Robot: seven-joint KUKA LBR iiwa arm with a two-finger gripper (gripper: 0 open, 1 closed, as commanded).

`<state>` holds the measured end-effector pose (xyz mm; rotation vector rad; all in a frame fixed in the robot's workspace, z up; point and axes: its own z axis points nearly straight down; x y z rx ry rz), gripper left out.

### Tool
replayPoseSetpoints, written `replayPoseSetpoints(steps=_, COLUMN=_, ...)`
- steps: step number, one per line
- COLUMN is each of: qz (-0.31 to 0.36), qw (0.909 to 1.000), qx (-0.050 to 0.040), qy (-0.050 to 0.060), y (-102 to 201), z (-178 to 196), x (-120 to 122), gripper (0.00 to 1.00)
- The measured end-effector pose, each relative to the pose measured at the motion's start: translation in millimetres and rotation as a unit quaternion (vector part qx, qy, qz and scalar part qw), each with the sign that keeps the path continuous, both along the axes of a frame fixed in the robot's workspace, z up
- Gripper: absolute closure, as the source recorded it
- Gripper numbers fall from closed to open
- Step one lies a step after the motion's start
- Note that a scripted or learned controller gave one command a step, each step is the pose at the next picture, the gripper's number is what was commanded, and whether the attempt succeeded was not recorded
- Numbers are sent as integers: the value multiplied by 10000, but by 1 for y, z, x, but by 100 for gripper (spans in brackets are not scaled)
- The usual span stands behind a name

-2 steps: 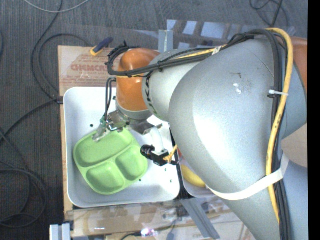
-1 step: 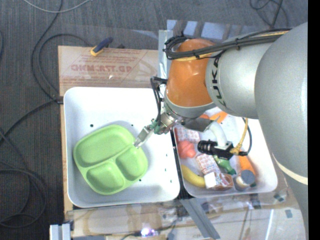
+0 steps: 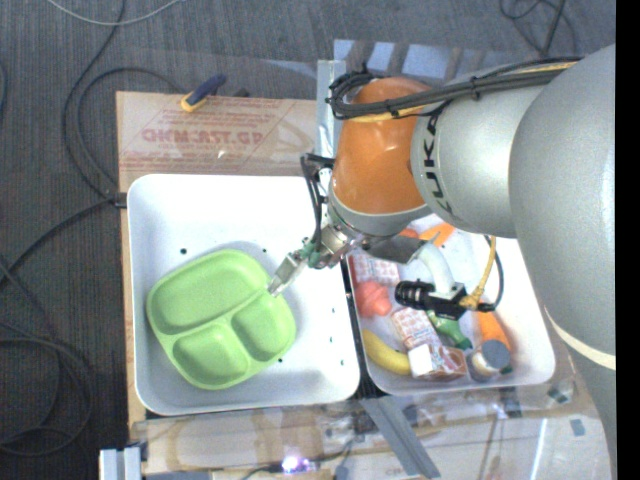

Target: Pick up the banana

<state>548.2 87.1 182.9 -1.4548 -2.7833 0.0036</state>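
Observation:
The yellow banana (image 3: 384, 352) lies near the front left corner of the right bin (image 3: 532, 368), partly tucked under a small printed box (image 3: 414, 328). My gripper (image 3: 284, 276) is over the left bin (image 3: 200, 203), pointing down-left at the right edge of a green divided plate (image 3: 218, 318). It is well left of the banana, across the wall between the bins. Nothing of the banana is at the gripper. The arm's orange band and grey body hide much of the right bin.
Around the banana the right bin holds a pink-red item (image 3: 372, 298), an orange carrot (image 3: 497, 330) and a grey can (image 3: 487, 360). A blue and yellow tool (image 3: 203, 91) lies on the cardboard behind the left bin.

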Motion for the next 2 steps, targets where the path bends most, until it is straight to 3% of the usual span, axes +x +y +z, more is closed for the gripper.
replayPoseSetpoints(steps=1, qz=-419, qw=9990, qx=-9, qy=-126, y=22, z=-91, x=-57, gripper=0)
replayPoseSetpoints(steps=2, qz=-486, qw=9987, qx=-59, qy=-152, y=14, z=-82, x=-54, gripper=100)
